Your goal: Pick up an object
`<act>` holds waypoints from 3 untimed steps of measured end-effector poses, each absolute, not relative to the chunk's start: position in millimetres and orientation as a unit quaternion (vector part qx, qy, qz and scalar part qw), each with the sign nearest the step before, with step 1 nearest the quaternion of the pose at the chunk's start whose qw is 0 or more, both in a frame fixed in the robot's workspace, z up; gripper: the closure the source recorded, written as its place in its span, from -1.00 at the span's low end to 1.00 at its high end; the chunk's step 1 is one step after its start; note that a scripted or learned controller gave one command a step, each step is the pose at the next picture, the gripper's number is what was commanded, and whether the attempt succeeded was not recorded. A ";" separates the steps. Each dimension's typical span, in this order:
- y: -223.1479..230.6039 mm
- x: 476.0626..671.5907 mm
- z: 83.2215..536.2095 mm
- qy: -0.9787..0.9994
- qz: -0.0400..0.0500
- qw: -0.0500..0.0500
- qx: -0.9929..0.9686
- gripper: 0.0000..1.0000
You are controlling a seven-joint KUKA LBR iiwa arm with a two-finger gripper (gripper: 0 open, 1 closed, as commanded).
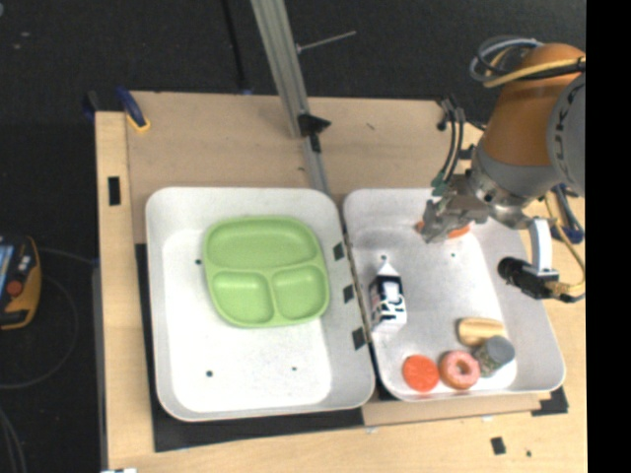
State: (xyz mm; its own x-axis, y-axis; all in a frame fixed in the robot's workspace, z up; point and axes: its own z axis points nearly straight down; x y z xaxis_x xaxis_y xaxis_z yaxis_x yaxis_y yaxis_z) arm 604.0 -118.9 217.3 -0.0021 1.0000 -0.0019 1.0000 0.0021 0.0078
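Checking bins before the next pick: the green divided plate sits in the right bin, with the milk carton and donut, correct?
Not quite. The camera view shows the green divided plate in the left bin; the milk carton and donut are in the right bin.

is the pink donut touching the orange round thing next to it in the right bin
Touching. The camera view shows the pink donut pressed against the orange round thing, no bin floor between them.

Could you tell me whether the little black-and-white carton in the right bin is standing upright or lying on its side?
Lying on its side, it seems. The carton shows its long printed face flat on the right bin floor, white peaked top pointing toward the far edge.
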 end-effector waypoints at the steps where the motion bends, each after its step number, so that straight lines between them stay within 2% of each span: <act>1: -120.4 605.6 272.1 0.708 0.002 0.003 0.706 1.00; 2: -77.8 599.2 264.4 0.709 0.000 0.000 0.705 1.00; 3: -27.0 583.0 271.0 0.710 0.001 0.000 0.705 1.00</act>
